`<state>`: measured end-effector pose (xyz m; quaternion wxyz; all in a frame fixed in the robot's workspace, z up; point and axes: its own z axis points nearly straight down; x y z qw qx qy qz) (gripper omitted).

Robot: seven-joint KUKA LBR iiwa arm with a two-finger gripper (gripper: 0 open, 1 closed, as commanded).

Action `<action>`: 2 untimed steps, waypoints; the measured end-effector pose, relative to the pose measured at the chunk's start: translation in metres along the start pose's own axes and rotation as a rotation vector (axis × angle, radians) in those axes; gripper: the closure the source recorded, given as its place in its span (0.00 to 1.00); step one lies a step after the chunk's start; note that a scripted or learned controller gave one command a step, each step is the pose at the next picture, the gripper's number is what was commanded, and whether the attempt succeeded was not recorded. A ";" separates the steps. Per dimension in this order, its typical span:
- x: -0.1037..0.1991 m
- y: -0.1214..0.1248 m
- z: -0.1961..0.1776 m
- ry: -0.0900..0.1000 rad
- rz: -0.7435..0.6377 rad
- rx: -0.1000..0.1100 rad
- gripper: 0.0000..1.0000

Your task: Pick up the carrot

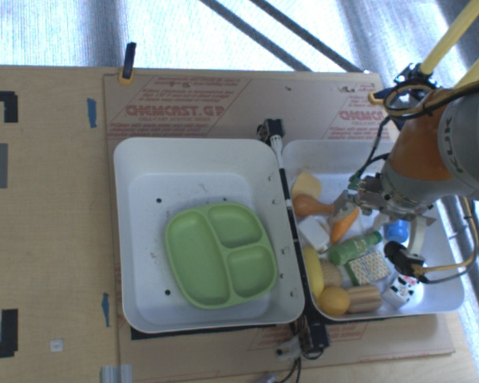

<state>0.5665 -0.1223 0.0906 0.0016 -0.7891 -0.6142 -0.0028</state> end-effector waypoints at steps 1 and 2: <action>0.003 0.003 -0.013 0.005 -0.001 -0.009 1.00; 0.078 0.037 -0.098 -0.002 0.033 -0.006 1.00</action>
